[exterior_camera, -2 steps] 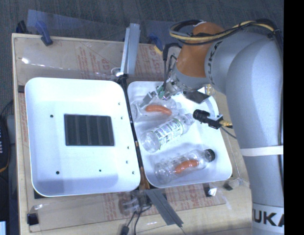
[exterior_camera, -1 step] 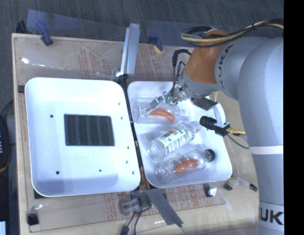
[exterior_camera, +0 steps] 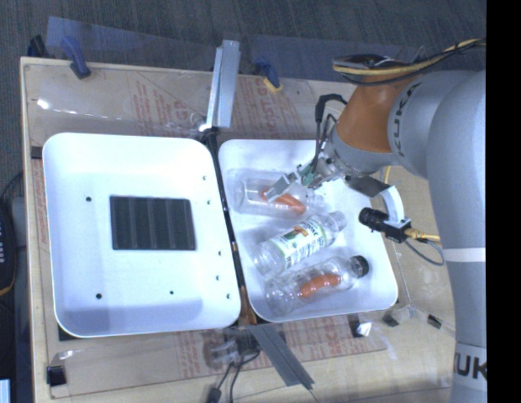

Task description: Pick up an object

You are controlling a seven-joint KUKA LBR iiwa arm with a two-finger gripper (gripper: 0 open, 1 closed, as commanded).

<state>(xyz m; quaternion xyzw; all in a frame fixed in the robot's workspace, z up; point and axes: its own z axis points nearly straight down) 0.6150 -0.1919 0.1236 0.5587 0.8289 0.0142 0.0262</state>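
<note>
Gripper [exterior_camera: 304, 175]: over top bottle [exterior_camera: 269, 193] in right bin [exterior_camera: 380, 284]; grip state cannot be told.
Top bottle: long axis left-right.
Middle bottle [exterior_camera: 301, 242]: cap toward upper right.

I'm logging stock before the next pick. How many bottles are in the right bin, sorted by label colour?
Clear bottles with an orange label: 2
Clear bottles with a white and green label: 1
Total: 3, all in the right bin.

Both bins are white; the left bin [exterior_camera: 76, 191] has a dark striped rectangle [exterior_camera: 152, 222] in its floor. The three bottles are clear: one [exterior_camera: 269, 193] shows orange inside, one [exterior_camera: 298, 242] carries a white and green label, one [exterior_camera: 315, 282] has a black cap. The arm [exterior_camera: 445, 133] is grey with an orange band [exterior_camera: 370, 116].
</note>
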